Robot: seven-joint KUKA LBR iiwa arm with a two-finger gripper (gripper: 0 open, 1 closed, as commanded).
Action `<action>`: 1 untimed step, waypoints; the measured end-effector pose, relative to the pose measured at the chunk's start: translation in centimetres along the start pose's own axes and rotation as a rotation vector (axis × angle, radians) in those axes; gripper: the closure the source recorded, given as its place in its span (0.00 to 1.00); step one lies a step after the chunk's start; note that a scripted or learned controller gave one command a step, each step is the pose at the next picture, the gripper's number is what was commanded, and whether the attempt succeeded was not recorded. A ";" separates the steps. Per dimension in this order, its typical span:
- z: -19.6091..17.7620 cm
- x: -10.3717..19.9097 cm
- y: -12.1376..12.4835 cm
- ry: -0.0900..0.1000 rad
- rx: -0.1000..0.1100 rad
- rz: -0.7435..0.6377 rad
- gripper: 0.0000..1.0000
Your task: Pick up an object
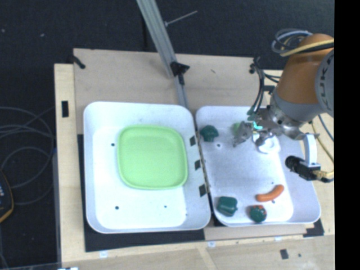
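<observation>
Sausage (270,194) near the right bin's (301,218) front rim — light, slightly slippery toy; grasp across its middle. Gripper (247,131) state unclear.

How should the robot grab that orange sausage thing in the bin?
Probably across the middle, coming straight down from above. The long, thin orange sausage-shaped toy lies flat on the floor of the right white bin, slightly curved, so its narrow middle is the easiest part to pinch. It lies apart from the red and green round toy, leaving room on both long sides.
</observation>
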State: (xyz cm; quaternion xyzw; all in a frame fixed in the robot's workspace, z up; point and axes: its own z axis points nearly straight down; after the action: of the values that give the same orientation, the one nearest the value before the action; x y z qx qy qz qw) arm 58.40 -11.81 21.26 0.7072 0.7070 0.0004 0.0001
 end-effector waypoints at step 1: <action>0.0 0.0 0.0 0.000 0.000 0.000 0.00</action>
State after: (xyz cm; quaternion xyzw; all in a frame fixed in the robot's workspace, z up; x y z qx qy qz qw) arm 58.40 -11.81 21.26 0.7072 0.7070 0.0004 0.0001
